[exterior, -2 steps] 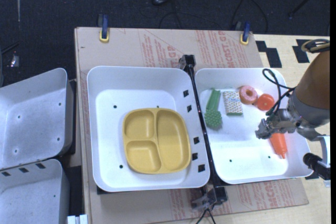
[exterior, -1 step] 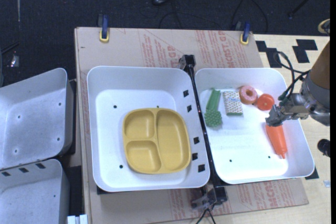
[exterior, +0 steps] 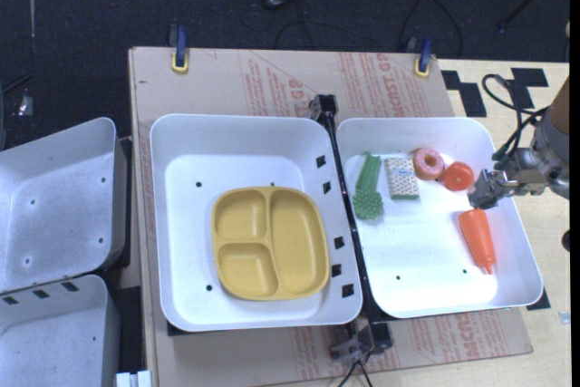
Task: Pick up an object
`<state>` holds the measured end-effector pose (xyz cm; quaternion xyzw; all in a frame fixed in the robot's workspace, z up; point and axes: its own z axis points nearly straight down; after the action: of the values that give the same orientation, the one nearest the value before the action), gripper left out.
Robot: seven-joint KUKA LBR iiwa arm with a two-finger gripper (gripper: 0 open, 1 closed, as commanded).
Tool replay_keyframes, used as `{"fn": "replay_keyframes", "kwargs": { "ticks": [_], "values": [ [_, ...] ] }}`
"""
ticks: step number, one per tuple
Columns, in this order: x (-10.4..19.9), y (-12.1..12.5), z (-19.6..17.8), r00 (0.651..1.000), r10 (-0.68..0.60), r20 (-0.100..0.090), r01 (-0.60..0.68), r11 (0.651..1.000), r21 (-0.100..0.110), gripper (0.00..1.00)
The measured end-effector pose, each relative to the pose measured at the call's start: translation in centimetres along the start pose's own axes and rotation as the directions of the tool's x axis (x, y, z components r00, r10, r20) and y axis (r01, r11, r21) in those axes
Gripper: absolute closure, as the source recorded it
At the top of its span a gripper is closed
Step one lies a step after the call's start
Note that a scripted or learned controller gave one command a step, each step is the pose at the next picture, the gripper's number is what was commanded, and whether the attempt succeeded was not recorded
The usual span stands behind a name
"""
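Camera view: 2 shallow white plastic bins on tabletop. Left bin [exterior: 172, 195] holds yellow 3-compartment plastic tray [exterior: 270, 242]. Right bin [exterior: 507, 285] holds green toy brush [exterior: 368, 188], speckled sponge block [exterior: 401, 178], pink ring doughnut [exterior: 428, 163], red ball [exterior: 459, 177], orange toy carrot [exterior: 478, 237]. Tool [exterior: 485, 192] near right rim, between ball and carrot; grip state: cannot tell. Nothing lifted; pick judged pending.

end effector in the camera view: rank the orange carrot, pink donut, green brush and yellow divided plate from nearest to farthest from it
1. Orange plastic carrot, just below the end effector at the right bin's right side.
2. Pink ring donut, up and to its left.
3. Green bristled brush, by the right bin's left wall.
4. Yellow divided plastic plate, in the left bin.
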<state>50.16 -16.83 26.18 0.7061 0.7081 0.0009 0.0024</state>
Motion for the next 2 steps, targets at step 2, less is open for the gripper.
{"fn": "replay_keyframes", "kwargs": {
  "ticks": [2],
  "values": [
    [9.8,4.2,1.4,1.000,-0.004,-0.004,0.004,1.000,0.006,1.00]
  ]
}}
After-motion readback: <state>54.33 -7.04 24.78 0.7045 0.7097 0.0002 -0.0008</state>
